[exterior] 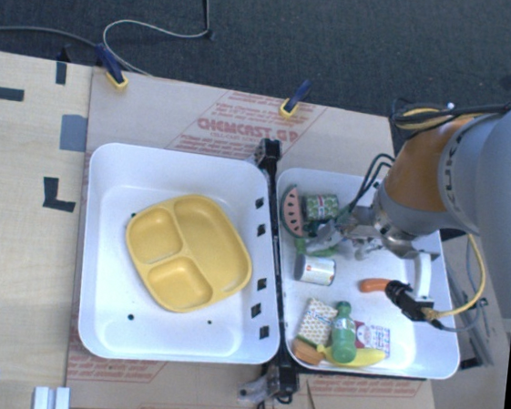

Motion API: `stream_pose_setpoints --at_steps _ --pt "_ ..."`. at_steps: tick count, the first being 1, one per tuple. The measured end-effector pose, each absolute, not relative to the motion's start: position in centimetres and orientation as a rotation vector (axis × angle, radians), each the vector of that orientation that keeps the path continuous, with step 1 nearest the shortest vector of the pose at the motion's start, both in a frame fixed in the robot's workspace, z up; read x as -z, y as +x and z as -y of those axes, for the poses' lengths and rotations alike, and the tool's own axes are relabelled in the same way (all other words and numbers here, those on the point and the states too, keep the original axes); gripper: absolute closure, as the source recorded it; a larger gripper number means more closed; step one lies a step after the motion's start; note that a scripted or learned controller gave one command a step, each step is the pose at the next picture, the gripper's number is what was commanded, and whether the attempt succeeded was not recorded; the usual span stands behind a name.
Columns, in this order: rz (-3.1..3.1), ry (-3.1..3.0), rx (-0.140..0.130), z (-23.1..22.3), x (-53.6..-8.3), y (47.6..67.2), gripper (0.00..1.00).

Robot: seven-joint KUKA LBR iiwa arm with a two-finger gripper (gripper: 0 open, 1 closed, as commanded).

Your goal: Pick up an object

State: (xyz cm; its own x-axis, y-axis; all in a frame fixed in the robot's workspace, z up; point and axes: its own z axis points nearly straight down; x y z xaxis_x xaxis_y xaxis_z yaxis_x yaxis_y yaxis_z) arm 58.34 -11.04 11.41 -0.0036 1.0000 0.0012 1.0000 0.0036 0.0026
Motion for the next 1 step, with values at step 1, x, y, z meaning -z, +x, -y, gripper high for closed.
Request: stream_pose_setpoints --at_steps 1 --pt "-2.225 2.221 0.0 11.75 -8.55 63.54 0.0"
